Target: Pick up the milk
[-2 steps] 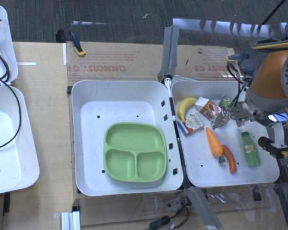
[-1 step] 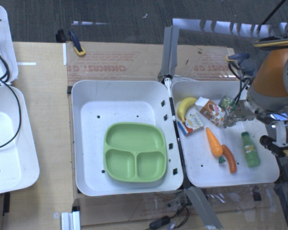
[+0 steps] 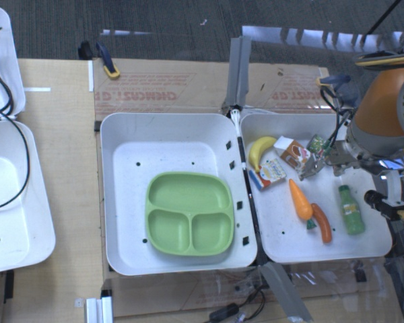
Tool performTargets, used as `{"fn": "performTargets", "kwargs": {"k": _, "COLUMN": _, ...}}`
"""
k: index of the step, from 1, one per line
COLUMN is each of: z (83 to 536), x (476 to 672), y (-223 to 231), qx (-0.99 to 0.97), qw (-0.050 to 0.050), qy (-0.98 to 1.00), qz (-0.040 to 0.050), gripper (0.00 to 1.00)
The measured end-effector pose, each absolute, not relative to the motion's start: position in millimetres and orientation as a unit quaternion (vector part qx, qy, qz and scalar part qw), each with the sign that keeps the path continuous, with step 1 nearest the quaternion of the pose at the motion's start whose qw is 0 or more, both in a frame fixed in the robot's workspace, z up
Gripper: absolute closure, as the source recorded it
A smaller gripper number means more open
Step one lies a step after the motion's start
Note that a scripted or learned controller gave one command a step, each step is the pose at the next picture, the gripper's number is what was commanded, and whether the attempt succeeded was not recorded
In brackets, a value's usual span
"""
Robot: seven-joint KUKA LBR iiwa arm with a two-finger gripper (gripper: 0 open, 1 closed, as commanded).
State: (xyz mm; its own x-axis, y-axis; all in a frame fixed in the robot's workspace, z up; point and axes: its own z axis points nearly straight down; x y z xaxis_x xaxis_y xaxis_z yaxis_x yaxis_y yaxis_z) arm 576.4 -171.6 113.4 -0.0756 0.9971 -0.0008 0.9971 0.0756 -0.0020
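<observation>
Item 1. Left white plastic bin: shallow, square, it held one pale green moulded plate with three compartments, lying flat toward the near right part of the floor.

Item 2. Right white plastic bin: it adjoined the left bin along a shared wall. Contents, left to right:
- yellow curved banana, at the far left corner;
- small white milk carton with blue and pink print, lying on its side just in front of the banana and touching or nearly touching it, close to the dividing wall;
- brown and white snack box, just right of the milk carton, toward the back;
- orange carrot, lying lengthwise near the middle;
- red-orange sausage-shaped toy, just right of the carrot;
- green plastic bottle with a yellow label, well to the right.

Item 3. Grey two-finger gripper: it hung low over the back of the right bin, beside the snack box and right of the milk carton, apart from it. How far it was open could not be told; nothing was seen in its hold.

Status, judged: approach step, carton not yet grasped. The next move called for shifting left past the snack box, centring over the carton, then descending without nudging the banana.
</observation>
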Motion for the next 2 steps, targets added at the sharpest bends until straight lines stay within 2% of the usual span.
{"fn": "performTargets", "kwargs": {"k": 1, "z": 91.1, "x": 614.5, "y": -162.1, "qx": -0.637, "qw": 0.0, "qy": -0.771, "qz": 0.0007, "gripper": 0.0}}
{"fn": "performTargets", "kwargs": {"k": 2, "z": 101.1, "x": 614.2, "y": -162.9, "qx": -0.637, "qw": 0.0, "qy": -0.771, "qz": 0.0018, "gripper": 1.0}}
